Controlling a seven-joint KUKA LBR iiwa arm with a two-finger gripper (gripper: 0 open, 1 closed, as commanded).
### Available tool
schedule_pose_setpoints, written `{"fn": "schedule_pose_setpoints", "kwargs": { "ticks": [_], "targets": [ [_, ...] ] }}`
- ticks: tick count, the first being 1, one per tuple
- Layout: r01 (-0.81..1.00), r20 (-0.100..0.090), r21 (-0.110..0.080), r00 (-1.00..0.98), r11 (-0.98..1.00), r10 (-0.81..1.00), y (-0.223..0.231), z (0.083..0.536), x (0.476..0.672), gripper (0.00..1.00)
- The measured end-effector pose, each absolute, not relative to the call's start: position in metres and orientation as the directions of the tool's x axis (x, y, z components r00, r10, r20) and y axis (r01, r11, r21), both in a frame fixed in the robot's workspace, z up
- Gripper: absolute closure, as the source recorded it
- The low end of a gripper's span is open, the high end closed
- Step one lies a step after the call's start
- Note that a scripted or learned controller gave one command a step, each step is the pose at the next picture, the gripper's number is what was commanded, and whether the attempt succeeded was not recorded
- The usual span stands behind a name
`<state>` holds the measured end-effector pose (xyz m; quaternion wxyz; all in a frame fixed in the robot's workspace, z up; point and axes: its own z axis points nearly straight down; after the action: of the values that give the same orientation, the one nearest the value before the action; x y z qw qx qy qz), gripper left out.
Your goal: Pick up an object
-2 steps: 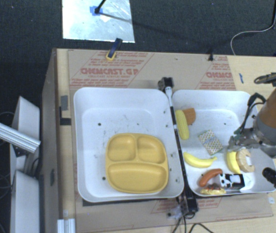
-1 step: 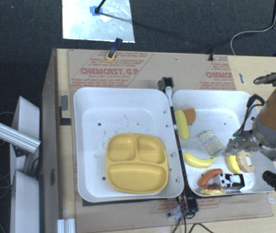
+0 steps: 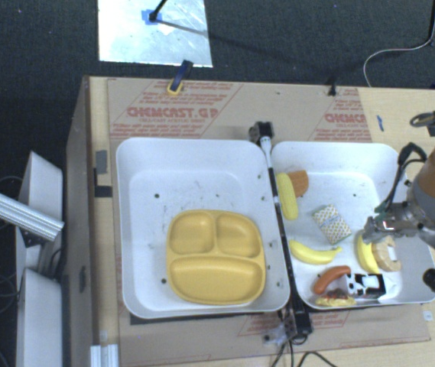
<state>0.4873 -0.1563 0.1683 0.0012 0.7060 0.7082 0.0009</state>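
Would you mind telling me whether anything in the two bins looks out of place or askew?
Nothing looks spilled or damaged. The yellow divided plate lies flat in the left bin. The right bin holds a loose jumble: bananas, a hot dog and other toy food crowded near the front, where the hand hovers.
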Motion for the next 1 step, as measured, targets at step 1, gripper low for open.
{"fn": "schedule_pose_setpoints", "kwargs": {
  "ticks": [1],
  "targets": [
    [1.000,0.000,0.002,-0.003,0.003,1.000,-0.1375,0.1501,0.4871,1.00]
  ]
}}
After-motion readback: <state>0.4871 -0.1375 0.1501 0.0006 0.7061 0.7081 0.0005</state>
